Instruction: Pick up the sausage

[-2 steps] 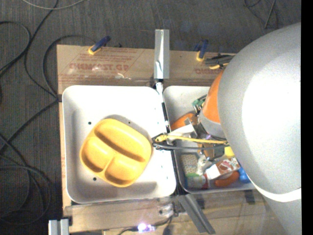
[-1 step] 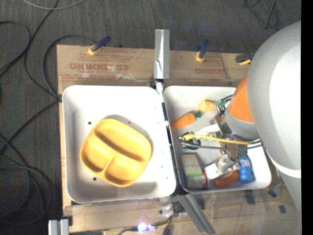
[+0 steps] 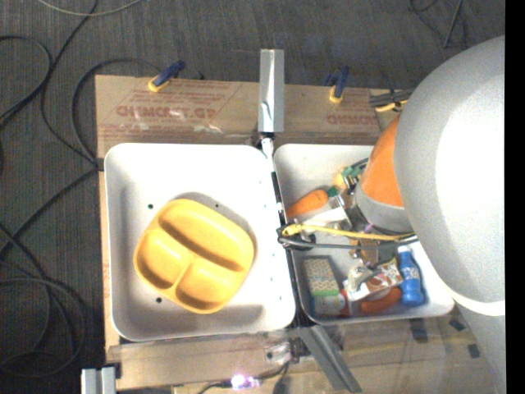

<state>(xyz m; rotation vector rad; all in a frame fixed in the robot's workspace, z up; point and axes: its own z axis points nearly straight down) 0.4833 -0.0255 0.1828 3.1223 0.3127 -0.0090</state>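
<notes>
In the right bin (image 3: 289,189), a reddish-orange rounded thing (image 3: 379,305) that looks like the sausage lies near the front wall, partly covered by a crinkled packet (image 3: 369,281). My gripper (image 3: 363,261) hangs low over the middle of this bin, just behind the packet and the sausage. The grey arm and its orange band (image 3: 384,179) hide the bin's right side. Nothing shows between the fingers.
An orange carrot (image 3: 312,202) with a green end lies at the right bin's back left. A small grey box (image 3: 321,282) sits at its front left, and a blue bottle (image 3: 408,279) beside the packet. A yellow divided plate (image 3: 195,253) rests in the left bin (image 3: 123,179).
</notes>
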